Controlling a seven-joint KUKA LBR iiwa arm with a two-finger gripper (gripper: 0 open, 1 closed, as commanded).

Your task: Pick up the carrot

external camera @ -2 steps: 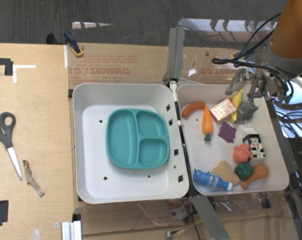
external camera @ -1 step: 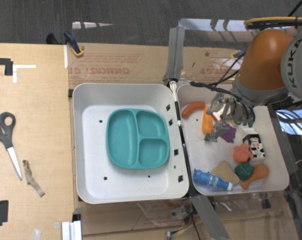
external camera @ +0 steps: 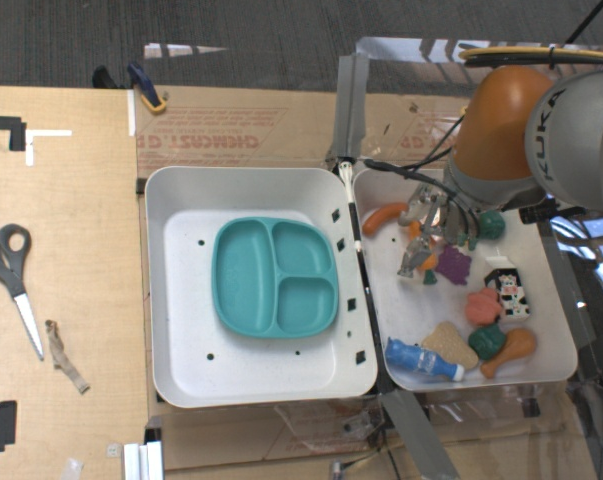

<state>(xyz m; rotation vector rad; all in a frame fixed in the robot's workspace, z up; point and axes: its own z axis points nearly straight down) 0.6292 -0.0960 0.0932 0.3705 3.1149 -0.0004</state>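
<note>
The carrot (external camera: 383,216), a short orange curved piece, lies in the right bin (external camera: 556,298) near its far left corner, close to the divider. My gripper (external camera: 419,233) hangs just right of the carrot, low over the bin floor. Its two silver fingers (external camera: 413,259) stand apart, so it is open. A small orange bit shows in the gap between them; I cannot tell what it belongs to. The arm's orange band (external camera: 503,118) rises behind and partly hides the bin's far right corner.
Around the gripper in the right bin lie a purple toy (external camera: 452,264), a pink piece (external camera: 483,306), a toy cow (external camera: 509,293), a bread slice (external camera: 451,341), a drumstick (external camera: 513,348) and a blue bottle (external camera: 424,360). The left bin (external camera: 171,298) holds a teal divided plate (external camera: 276,276).
</note>
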